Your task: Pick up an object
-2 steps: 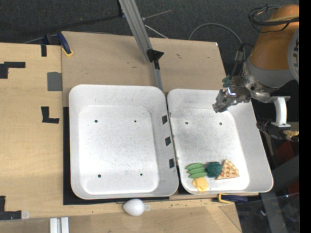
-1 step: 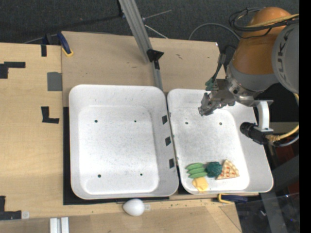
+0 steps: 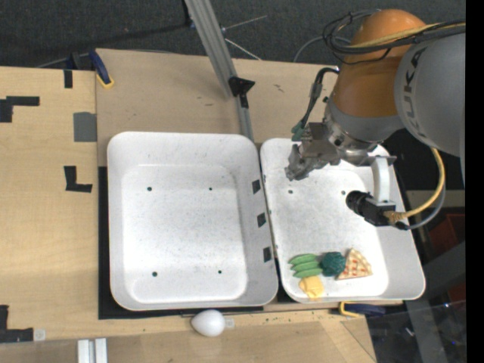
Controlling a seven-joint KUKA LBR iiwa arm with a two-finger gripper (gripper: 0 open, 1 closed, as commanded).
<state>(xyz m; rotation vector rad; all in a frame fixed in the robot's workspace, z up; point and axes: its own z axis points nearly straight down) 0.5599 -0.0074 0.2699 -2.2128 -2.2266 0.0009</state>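
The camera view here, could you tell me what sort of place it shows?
Most likely a robotics lab bench set up for grasping trials. A grey and orange arm reaches over two white bins, small toy food pieces lie in the right one, and black tape marks dot the wooden bench.

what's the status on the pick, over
Pincer over right bin's far end, nothing between fingers. Toys clustered at near edge, untouched. Path to them clear.

light: even, bright | shadows: soft | glare: mild on bins (image 3: 113, 203) | focus: slightly soft
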